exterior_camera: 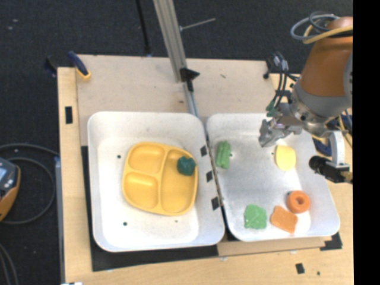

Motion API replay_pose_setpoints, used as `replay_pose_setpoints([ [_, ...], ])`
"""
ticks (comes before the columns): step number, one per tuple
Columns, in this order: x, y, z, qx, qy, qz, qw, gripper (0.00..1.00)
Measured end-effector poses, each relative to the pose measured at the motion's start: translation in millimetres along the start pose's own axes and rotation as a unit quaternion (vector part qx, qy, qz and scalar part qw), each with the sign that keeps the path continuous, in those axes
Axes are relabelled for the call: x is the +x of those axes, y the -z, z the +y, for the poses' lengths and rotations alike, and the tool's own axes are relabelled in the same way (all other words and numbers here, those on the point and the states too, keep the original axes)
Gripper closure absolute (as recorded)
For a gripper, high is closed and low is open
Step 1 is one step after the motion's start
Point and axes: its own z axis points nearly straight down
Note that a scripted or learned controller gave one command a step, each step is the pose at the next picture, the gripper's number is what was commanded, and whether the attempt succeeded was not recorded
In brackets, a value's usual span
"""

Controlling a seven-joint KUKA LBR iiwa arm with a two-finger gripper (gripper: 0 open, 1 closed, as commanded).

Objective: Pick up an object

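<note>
My gripper (270,133) hangs over the upper middle of the right bin (249,177), just left of a pale yellow block (285,157). Nothing shows between its fingers. A light green oblong piece (222,154) lies near the bin's left wall. Along the bin's front lie a green lump (255,217), an orange wedge (284,219) and an orange ring (298,201). In the left bin (107,218) sits a yellow divided plate (159,178) with a dark green lump (186,165) on its upper right part.
A metal rail (172,40) slants up from the gap between the bins. Cables and a black fitting (329,170) hang beside the right bin's right wall. A blue-and-yellow clamp (79,65) sits at the bench's far left corner.
</note>
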Motion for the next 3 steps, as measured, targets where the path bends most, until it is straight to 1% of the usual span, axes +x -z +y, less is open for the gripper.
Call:
replay_pose_setpoints([
  [2, 101, -29, 41, 0.001, -0.001, 0.0, 1.0, 1.0],
  [3, 155, -20, 57, 0.0, 0.0, 0.0, 1.0, 1.0],
])
